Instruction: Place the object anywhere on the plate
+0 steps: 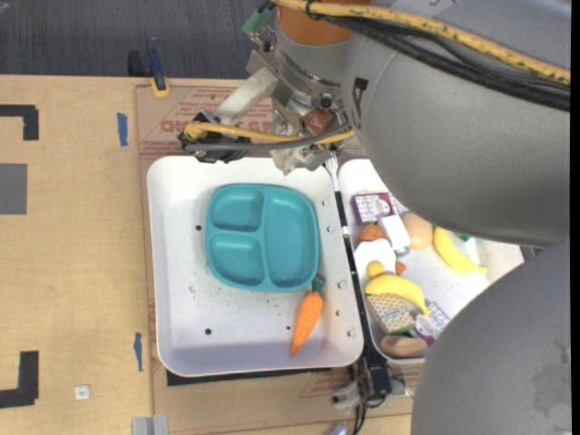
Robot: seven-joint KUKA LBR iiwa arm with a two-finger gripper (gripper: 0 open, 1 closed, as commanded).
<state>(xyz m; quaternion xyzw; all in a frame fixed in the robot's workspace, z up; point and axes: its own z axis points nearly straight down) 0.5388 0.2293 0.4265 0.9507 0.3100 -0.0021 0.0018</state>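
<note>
A teal divided plate (pixel 264 236) lies in the left white bin (pixel 177 270), slightly toward its back. An orange toy carrot (pixel 307 321) with a green top rests on the bin floor just off the plate's near right corner, pointing toward the front edge. My gripper (pixel 304 155) hangs over the back rim of the left bin, behind the plate's far right corner, and well away from the carrot. The wrist body and cables hide most of it.
The right bin (pixel 355 172) holds several toy foods: two yellow bananas (pixel 398 288), a purple-labelled box (pixel 371 207), a white item and a patterned piece. The grey arm covers much of that bin. A yellow cable (pixel 237 132) runs along the back.
</note>
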